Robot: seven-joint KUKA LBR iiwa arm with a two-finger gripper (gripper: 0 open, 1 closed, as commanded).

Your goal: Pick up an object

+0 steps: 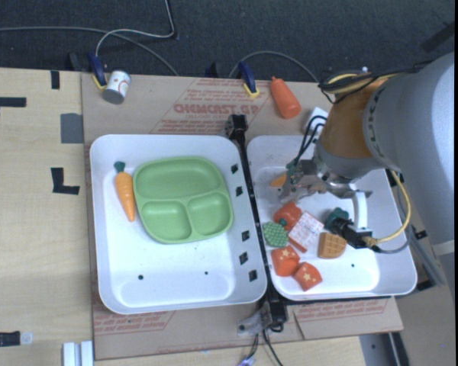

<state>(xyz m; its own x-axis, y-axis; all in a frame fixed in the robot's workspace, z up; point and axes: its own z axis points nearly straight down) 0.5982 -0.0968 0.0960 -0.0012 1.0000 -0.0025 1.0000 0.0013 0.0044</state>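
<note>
**Two bins, one crowded with toy food**

While the grey arm (pixel 412 128) reached in from the right, its tool (pixel 305 180) hung low over the upper middle of the right bin (pixel 397 277). Whether the tool was clenched or released could not be told, as the wrist covered it from above.

Most of the loose things lay in the right bin. A small orange piece (pixel 278 180) sat near the bin's left wall, just beside the tool. Below it lay a red piece (pixel 288 214), and touching that a pale card with red print (pixel 307 231). A green checked piece (pixel 275 235) rested against the left wall, close to the card. A waffle-like brown piece (pixel 331 245) lay to the right of the card, with a dark teal thing (pixel 337 219) above it. Two more red pieces sat near the front: one (pixel 285 261) under the green checked piece, the other (pixel 308 276) lower and to its right.

The left bin (pixel 107 273) held a green divided plate (pixel 183 199) with three sections, lying flat near the bin's middle. A toy carrot (pixel 124 191) lay just left of the plate, green top pointing away from the front.

On the desk (pixel 30 204) behind the bins, an orange bottle-shaped toy (pixel 285 97) lay on the cardboard sheet (pixel 202 109), and a small white can (pixel 117 85) lay on its side near the sheet's left corner.
</note>
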